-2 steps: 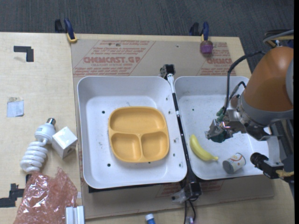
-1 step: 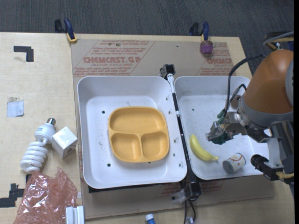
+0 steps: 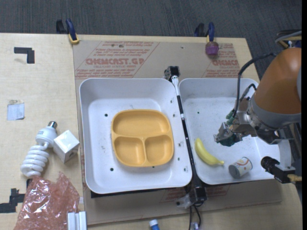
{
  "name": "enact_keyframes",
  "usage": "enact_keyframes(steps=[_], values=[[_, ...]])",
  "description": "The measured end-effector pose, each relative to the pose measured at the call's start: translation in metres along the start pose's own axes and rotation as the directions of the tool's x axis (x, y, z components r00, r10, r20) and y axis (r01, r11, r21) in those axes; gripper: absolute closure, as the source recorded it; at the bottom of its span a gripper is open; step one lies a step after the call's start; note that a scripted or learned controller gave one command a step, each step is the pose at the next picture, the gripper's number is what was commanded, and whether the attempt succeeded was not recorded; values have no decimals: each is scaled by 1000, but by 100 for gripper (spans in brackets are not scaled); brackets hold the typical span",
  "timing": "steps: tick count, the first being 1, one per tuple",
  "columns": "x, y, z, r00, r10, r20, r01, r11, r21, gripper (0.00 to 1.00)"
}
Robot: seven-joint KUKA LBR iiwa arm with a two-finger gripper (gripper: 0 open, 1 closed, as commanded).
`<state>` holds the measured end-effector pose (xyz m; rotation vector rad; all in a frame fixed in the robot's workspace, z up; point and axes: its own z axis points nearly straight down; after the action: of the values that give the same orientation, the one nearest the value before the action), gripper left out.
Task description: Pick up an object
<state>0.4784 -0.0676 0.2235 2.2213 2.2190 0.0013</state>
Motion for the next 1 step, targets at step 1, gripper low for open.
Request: enact_keyframes(steps=[1], values=[[-12,-1,6,1000,0,0,0,1000,3,100]])
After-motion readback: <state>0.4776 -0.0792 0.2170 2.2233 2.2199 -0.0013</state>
